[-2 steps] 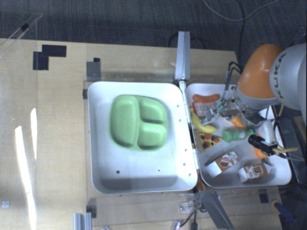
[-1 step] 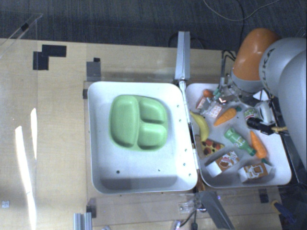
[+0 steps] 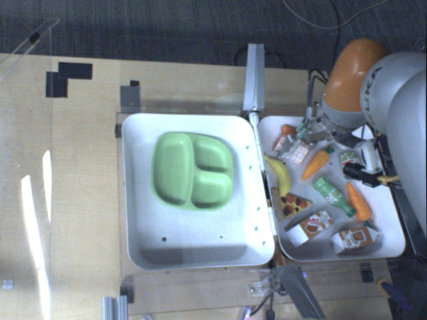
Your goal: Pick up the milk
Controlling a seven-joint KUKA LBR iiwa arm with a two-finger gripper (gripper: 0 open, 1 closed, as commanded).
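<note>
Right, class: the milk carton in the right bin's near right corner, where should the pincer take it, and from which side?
Grip the milk carton mid-body across its narrow width, probably from straight above: it lies flat, with the bin wall close beside it.

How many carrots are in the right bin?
2. One carrot lies near the middle of the right bin, the other carrot toward its right side. More could be hidden under the arm.
</note>
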